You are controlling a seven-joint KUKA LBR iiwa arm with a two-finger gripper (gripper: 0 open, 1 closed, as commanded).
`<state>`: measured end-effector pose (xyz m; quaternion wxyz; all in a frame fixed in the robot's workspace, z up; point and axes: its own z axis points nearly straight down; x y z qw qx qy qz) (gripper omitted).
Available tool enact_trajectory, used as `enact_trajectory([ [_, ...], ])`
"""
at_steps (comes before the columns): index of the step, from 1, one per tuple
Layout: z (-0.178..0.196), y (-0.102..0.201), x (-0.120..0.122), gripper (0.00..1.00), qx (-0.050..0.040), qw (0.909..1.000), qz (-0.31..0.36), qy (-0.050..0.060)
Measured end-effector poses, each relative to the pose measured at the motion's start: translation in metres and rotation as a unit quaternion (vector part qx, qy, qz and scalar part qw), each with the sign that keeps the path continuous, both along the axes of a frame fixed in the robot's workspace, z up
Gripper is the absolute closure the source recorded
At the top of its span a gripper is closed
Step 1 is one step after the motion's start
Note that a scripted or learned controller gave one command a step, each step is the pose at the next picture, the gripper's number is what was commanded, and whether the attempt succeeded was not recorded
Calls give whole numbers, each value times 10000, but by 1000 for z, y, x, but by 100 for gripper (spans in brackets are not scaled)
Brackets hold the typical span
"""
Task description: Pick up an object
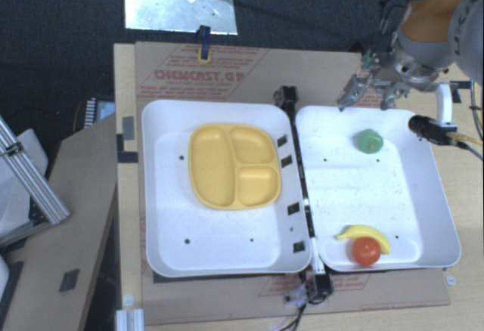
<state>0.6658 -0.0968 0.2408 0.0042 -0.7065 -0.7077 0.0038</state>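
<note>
I see the jaws (368, 101) spread apart and holding nothing, poised over the far rim of the right bin (423, 193). The nearest object, a green ball (370, 141), lies just beyond them at six o'clock, so I judge a straight drop toward me suits.

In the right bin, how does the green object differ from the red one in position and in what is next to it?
The green object lies near the far edge of the right bin, just below the gripper; the red object lies near the bin's near edge. The green object lies alone, while the red object touches a yellow banana. Both are small, rounded, and lie free in the bin.
</note>
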Motion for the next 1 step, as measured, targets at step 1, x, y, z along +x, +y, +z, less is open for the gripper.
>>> enact_trajectory([
  [1,8,0,2,0,-6,10000,9,-67],
])
